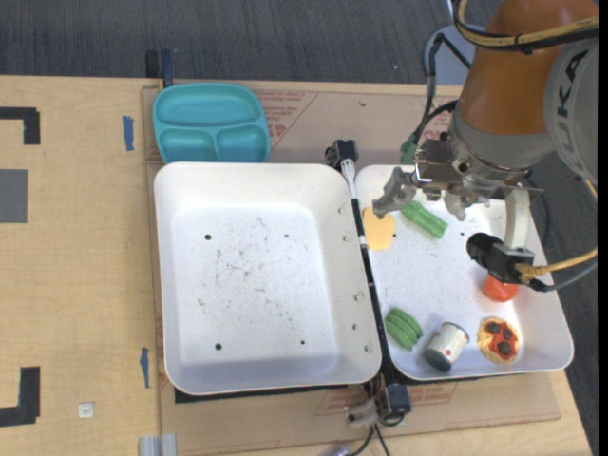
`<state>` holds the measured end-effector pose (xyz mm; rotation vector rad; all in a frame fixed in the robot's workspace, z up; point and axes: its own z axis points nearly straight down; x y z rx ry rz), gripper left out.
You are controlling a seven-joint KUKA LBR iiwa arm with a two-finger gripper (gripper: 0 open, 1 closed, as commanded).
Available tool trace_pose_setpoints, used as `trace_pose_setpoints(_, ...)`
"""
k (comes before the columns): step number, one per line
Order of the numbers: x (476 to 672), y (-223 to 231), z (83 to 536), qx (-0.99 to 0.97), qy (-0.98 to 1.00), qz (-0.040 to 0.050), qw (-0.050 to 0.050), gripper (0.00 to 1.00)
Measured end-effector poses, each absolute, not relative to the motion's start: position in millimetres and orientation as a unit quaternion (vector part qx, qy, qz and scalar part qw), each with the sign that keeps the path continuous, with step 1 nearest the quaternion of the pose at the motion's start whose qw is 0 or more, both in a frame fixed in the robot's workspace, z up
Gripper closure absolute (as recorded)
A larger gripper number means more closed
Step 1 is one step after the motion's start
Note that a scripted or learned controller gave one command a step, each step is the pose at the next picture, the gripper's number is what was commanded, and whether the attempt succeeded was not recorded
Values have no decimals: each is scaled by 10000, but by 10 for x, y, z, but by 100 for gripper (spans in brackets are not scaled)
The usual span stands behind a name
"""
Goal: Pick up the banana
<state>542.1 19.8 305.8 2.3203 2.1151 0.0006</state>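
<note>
Yellow banana (379,233) just below the open, empty gripper (421,200), near the right bin's (551,335) left wall.

Arm (532,55) cropped at top and right edges

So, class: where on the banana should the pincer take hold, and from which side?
The banana lies flat beside the right bin's left wall, its upper end under the pincer. Probably best gripped across its visible middle, coming straight down: the wall crowds its left side.
</note>
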Motion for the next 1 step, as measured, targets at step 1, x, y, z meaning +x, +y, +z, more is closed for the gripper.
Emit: trace_pose_setpoints(1,5072,755,2325,7739,6333,-11,-12,0)
